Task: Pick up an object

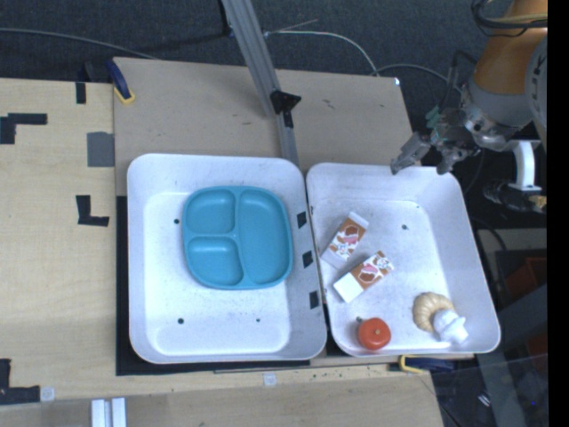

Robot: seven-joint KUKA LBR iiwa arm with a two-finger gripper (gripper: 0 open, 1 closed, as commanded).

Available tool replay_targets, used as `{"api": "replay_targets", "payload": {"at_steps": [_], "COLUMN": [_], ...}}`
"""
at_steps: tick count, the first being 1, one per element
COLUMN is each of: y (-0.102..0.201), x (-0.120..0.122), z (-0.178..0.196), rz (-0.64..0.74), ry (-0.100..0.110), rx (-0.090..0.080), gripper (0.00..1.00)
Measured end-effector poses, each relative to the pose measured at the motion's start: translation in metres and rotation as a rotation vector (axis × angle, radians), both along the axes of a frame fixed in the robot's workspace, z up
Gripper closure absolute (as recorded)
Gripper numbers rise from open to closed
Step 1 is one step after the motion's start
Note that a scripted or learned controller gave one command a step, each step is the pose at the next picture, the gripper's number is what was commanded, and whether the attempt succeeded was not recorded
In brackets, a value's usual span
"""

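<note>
While the arm (511, 56) is cut off at the right edge, only its orange-and-grey wrist section shows, upper right. Gripper (425, 157) sits over the far rim of the right bin (471, 238), near its back corner. It's dark, small and blurred against the cabling, so I cannot tell how it stands; nothing visible in it.

Right bin contents, all lying on the floor, apart from the gripper:
- upper carton (346, 238): small box, white with red-brown print, tilted, near bin centre-left. Print unreadable.
- lower carton (364, 276): same look, white end toward the front-left, just below the first one, close but whether touching is unclear.
- red round object (374, 332): tomato-like, at the front wall, small dark top.
- tan ring-shaped object (431, 310): front right, like a pastry or toy; a white piece (451, 327) sits against it, shape hard to read, partly on the rim.

Left bin (147, 265) holds a blue divided plate (237, 237), three compartments, lying flat toward the back.

Grey metal pole (258, 56) runs down from the top edge to the gap between the bins, hiding part of the bench behind it. Black clips on the seam between bins.
</note>
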State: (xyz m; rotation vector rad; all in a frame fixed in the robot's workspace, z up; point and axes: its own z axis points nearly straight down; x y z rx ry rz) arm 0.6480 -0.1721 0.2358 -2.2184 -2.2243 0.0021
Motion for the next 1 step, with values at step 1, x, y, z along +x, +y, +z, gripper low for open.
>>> {"api": "replay_targets", "payload": {"at_steps": [1], "y": [-0.0001], "x": [-0.0001], "z": [0.0000], "rz": [0.000], "ry": [0.000], "rx": [0.000], "gripper": [0.00]}}
